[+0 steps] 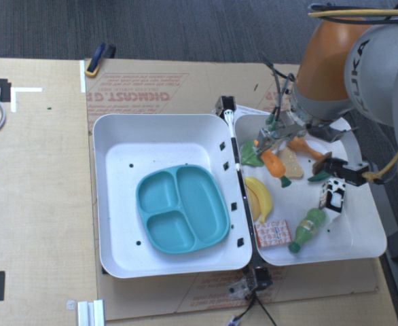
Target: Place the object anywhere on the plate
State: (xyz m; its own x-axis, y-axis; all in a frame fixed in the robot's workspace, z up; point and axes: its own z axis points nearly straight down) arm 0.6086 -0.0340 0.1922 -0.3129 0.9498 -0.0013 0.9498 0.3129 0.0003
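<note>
The bench carries two shallow white bins side by side, and the layout reads as a sort-and-transfer job: the left bin (111,202) holds the teal plate (182,208), lying flat with its three compartments bare and facing up, ready to receive whatever is dropped on it, while the right bin (362,240) serves as the supply, with toy food scattered loosely across its floor. A yellow banana (259,197) lies against the dividing wall, a red-and-white packet (272,233) just below it, a green bottle (306,228) tilted toward the near edge, and a black-and-white cow figure (332,197) beside that. The arm (352,60) reaches in from the right and hangs low over the far corner of the supply bin, where the gripper (275,136) is down among a tight cluster: an orange carrot (272,163), a green leafy piece (250,155) and a tan slice (291,164). The carrot looks the likeliest pick, judging by how close it lies beneath the tool, and it sits in the right bin, well apart from the plate. Whether the gripper is spread or pressed together I cannot tell, as the wrist and clutter hide it
</note>
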